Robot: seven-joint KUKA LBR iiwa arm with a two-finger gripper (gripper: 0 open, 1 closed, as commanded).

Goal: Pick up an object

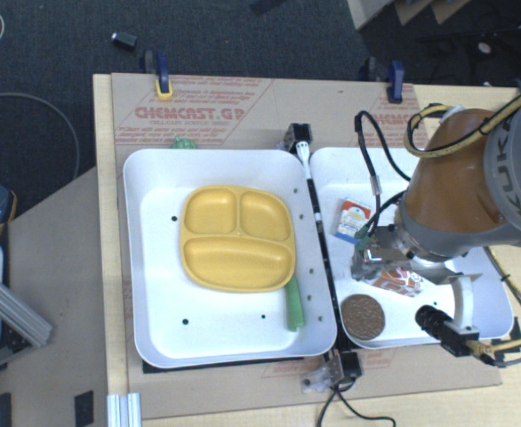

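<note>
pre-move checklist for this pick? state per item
1. Target within reach: ok. The gripper is low in the right bin, beside a red and white packet.
2. Grasp confirmed: cannot tell. The wrist hides the fingertips, and nothing is visibly held.
3. Neighbours apart from target: not ok. A brown round disc and a small carton lie close to the gripper.
4. Cable slack: cannot tell. Black cables loop over the bin's far edge near the arm.
5. Left bin contents undisturbed: ok. The yellow divided plate lies flat, with a green stick beside it.
</note>
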